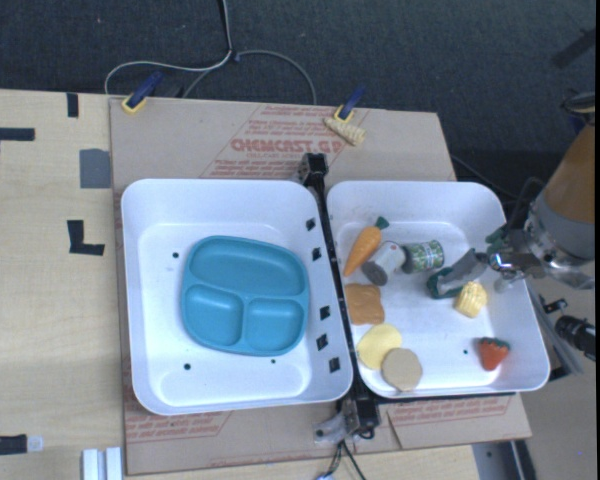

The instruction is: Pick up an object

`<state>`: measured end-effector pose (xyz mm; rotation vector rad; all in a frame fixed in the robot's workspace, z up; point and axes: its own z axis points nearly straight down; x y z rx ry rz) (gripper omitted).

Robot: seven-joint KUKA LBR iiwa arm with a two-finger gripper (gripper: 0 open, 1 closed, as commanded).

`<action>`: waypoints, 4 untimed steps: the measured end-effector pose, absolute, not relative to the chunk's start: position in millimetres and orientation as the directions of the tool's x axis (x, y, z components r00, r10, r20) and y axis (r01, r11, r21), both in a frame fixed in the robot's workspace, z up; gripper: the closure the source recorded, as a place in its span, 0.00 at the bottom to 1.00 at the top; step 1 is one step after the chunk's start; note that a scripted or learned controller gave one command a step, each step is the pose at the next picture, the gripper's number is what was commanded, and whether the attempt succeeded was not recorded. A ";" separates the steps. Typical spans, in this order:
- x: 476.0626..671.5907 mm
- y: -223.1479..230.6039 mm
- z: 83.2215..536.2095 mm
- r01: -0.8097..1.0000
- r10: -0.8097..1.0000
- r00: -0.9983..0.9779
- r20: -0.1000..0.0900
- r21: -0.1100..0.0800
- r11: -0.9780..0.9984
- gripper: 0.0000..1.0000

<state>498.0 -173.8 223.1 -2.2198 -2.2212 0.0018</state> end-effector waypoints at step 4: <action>622.6 -106.0 85.5 0.999 1.000 0.005 -0.007 -0.040 -0.005 0.00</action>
